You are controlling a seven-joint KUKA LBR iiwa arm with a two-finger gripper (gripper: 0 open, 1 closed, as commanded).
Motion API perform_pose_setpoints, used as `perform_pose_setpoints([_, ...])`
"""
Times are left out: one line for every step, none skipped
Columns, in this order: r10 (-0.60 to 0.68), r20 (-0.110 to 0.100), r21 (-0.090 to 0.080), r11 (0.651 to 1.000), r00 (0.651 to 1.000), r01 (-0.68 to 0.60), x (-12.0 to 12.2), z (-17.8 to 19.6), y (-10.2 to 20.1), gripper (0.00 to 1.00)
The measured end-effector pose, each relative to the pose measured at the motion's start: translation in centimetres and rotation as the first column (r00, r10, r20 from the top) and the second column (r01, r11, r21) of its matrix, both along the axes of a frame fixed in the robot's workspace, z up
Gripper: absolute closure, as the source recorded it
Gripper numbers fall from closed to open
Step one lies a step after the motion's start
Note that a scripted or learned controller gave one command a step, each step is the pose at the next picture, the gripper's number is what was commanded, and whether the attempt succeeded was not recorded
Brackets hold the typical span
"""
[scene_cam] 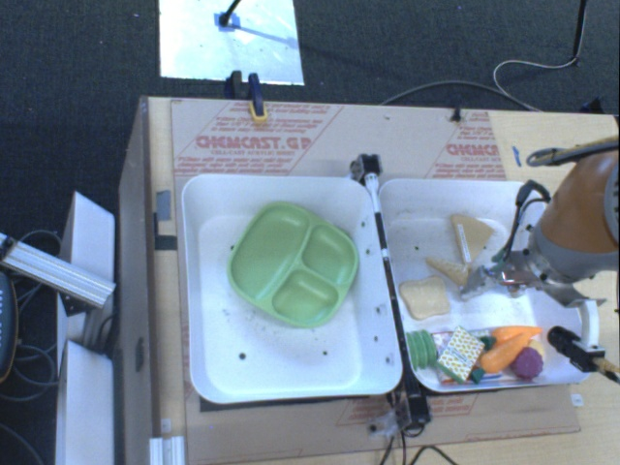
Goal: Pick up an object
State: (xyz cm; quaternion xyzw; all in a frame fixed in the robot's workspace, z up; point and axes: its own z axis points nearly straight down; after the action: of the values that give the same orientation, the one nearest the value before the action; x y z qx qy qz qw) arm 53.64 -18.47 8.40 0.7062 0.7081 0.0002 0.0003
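While gripper (477,284) touches tan wedge (448,268), can't tell grip state.

A grey arm (581,231) with an orange band is reaching in from the right over the right bin (417,197), its hand (477,284) hanging low among the toy food. Just beside the hand a tan wedge (472,231) and a pale slice (426,298) are lying on the bin floor. Along the near wall a green ribbed piece (420,347), a patterned packet (461,353), an orange carrot (504,347) and a purple ball (527,361) are sitting close together. A green divided plate (293,264) is resting in the left bin (213,356). Both bins are standing on the desk (291,143).
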Motion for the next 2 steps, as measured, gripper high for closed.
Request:
perform_pose_setpoints([0.001,0.002,-0.001,1.000,1.000,-0.001,6.2,0.1,-2.2,0.00])
perform_pose_setpoints([0.003,-0.011,0.000,1.000,1.000,-0.003,13.0,0.0,-2.3,0.00])
